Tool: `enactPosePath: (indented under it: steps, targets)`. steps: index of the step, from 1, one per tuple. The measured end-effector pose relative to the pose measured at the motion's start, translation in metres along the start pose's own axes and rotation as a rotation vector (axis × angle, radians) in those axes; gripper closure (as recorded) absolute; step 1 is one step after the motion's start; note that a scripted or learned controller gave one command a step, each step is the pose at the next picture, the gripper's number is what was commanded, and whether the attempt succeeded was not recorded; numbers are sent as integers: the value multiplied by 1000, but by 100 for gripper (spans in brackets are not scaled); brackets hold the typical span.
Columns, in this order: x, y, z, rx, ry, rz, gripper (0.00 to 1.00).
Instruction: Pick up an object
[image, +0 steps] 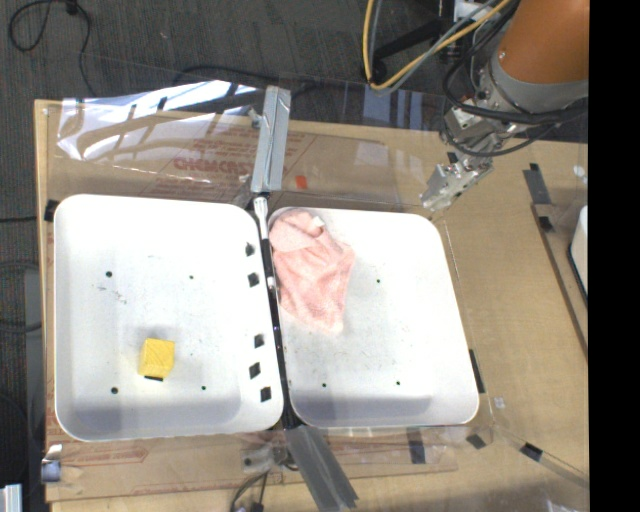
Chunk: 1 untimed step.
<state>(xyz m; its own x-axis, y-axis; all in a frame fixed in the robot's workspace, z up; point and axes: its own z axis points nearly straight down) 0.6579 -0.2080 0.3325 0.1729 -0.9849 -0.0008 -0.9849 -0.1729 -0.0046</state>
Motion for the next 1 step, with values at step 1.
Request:
enactPosePath:
  steps: [1]
  targets:
    - [-11,3,3,-7,-4,-307,100]
